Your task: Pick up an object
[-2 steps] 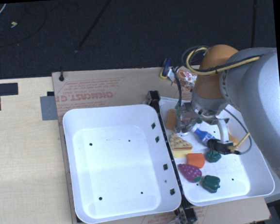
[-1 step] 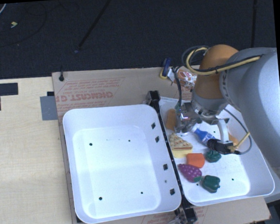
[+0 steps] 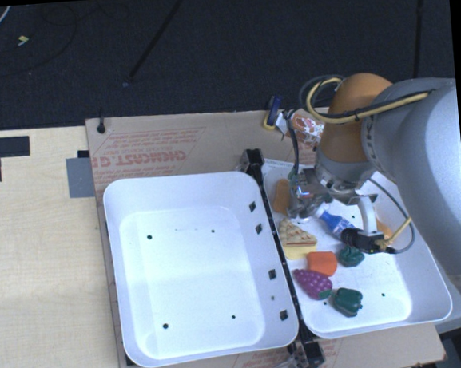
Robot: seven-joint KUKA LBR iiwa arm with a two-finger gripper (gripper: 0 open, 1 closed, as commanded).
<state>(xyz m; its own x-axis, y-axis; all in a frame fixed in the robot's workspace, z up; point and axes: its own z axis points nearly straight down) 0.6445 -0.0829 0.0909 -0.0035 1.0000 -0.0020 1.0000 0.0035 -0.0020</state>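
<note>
A grey arm is reaching in from the right, its gripper hanging low over the right bin; whether it is open or closed cannot be told. Just beneath it, a sandwich wedge is lying, long axis running left-right. Crowding nearby are an orange block, purple grapes, a green pepper and a blue piece. The left bin is sitting alongside.

Single fixed overhead camera, slanted down on both white bins, arm entering right
</note>
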